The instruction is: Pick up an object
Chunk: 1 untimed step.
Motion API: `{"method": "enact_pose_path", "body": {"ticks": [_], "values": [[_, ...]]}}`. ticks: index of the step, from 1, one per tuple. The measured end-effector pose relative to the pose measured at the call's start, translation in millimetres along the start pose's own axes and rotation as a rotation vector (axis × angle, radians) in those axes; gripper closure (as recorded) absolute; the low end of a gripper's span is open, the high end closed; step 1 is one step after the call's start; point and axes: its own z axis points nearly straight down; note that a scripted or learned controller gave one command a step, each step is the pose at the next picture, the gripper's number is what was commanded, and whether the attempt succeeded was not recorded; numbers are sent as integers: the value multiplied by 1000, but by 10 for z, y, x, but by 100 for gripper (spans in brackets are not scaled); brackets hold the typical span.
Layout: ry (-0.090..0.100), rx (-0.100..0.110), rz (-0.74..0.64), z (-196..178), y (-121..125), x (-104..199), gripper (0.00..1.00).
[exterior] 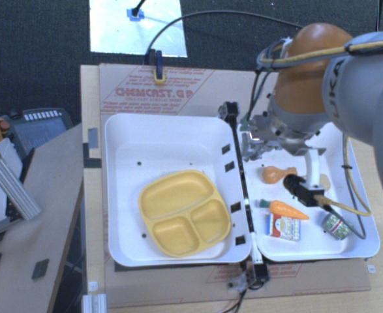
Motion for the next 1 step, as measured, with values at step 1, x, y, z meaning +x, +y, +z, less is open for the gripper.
{"method": "enact_pose_path", "body": {"ticks": [1], "values": [[-1,-2,1,110,179,469,100]]}}
